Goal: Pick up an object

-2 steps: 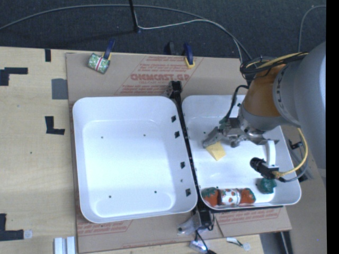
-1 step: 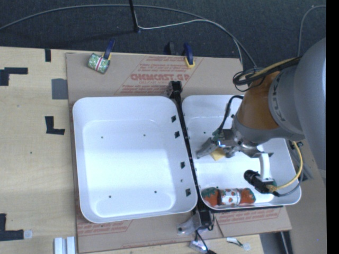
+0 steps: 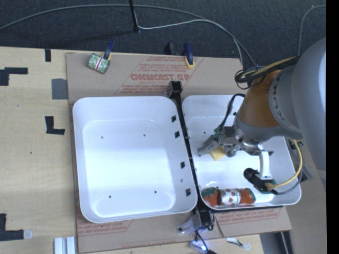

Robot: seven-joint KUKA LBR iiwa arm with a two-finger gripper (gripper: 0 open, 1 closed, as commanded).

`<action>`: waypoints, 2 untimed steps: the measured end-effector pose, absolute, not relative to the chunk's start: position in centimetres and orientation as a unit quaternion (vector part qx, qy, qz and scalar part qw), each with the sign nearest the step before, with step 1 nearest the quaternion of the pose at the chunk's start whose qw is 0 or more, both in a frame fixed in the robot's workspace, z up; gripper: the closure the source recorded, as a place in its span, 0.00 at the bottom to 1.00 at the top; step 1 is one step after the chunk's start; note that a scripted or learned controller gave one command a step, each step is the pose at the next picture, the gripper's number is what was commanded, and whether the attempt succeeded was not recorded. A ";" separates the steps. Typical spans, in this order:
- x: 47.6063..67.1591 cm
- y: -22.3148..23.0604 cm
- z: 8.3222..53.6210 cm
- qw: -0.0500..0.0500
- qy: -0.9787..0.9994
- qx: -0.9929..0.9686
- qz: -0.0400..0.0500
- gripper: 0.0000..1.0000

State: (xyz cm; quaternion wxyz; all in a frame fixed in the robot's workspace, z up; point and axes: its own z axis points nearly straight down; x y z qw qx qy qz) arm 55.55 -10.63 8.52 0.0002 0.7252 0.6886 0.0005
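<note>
Camera view, starting at the near edge of the bench: the right bin [image 3: 292, 199] holds a red, white and green packet [image 3: 229, 197] lying flat against its near wall, long side along the wall. Just beyond it, mid-bin, sits a small pale yellow block [image 3: 217, 154], and the gripper [image 3: 214, 146] is down right over it. A dark finger [image 3: 206, 148] reaches to the block's left side, and the block's lower edge peeks out beneath the gripper body. Whether the fingers are spread or closed on the block I cannot tell from this angle, so I would not call it held.

The step in hand looks like the grasp on the yellow block. To do it well, the fingers should straddle the block squarely, go low enough to catch its sides rather than its top, close firmly, then lift straight up, clear of the divider [image 3: 183, 142] to the left.

Further left lies the left bin [image 3: 85, 110]. Beyond both bins, on the cardboard sheet [image 3: 153, 77], sits a small green and white object [image 3: 98, 63], well away from the arm.
</note>
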 end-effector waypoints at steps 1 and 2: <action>55.3 -15.3 13.7 0.002 0.706 0.708 0.001 0.00; 57.3 -11.2 8.3 -0.001 0.708 0.706 -0.001 0.00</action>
